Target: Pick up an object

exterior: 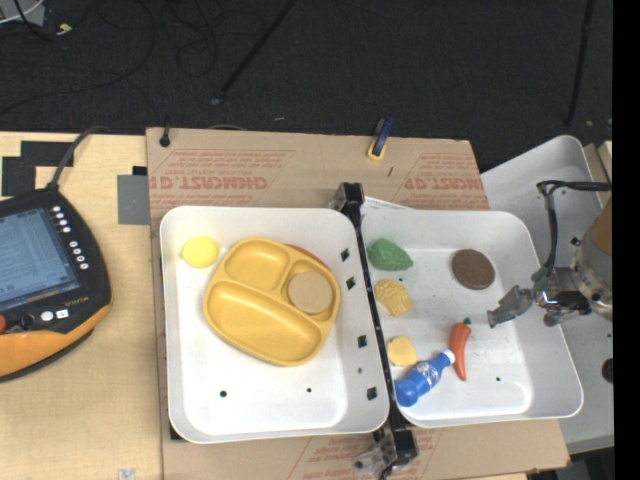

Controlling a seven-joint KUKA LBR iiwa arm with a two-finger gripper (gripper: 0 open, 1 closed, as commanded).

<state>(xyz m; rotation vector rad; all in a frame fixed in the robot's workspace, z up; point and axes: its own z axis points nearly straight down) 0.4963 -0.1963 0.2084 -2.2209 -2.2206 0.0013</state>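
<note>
The bench [90, 388] is presenting a pale wood-toned top. A sheet of brown cardboard [300, 173] with red print is lying flat on it, and the two white bins are sitting side by side on that sheet: the left bin [190, 408] and the right bin [545, 398], their inner rims touching along a black divider strip [368, 308]. A handheld control pendant [45, 278], orange and grey, is resting on the bench at the left edge, well apart from the bins.

Dark floor [400, 48] with cables [130, 28] behind a cardboard-covered bench [300, 173].
</note>
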